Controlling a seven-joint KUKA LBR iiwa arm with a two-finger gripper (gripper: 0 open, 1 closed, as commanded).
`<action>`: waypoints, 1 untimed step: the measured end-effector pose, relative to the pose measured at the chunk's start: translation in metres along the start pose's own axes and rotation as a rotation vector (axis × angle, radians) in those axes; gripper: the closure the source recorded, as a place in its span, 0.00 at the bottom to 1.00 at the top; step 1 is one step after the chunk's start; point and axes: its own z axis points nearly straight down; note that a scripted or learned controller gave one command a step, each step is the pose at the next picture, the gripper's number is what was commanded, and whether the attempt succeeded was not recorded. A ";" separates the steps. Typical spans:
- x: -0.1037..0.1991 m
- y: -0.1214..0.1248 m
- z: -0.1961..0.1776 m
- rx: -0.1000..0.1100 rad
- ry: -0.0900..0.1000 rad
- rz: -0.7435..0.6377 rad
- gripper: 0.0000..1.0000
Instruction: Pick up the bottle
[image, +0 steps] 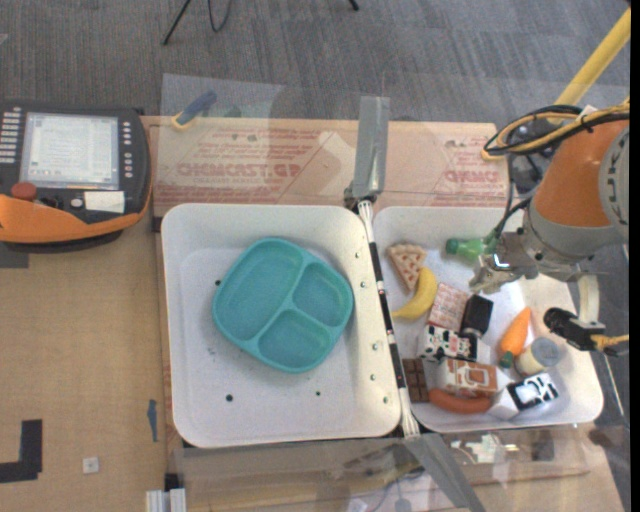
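The bottle (464, 246) is small and green and lies on its side at the far edge of the right bin (590, 400). My gripper (491, 272) hangs from the grey wrist under the orange band, just right of the bottle and a little nearer than it, close above the bin floor. The wrist body hides the bottle's right end. Nothing can be seen held in the gripper.
The right bin also holds a pizza slice (407, 264), a banana (421, 294), a pink wafer (447, 305), a black block (477, 315), a carrot (516, 333) and several more toys. A teal divided plate (283, 303) lies in the left bin (185, 330). A teach pendant (70, 170) sits at the far left.
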 end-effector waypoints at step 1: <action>0.032 -0.032 0.027 -0.026 -0.004 0.028 1.00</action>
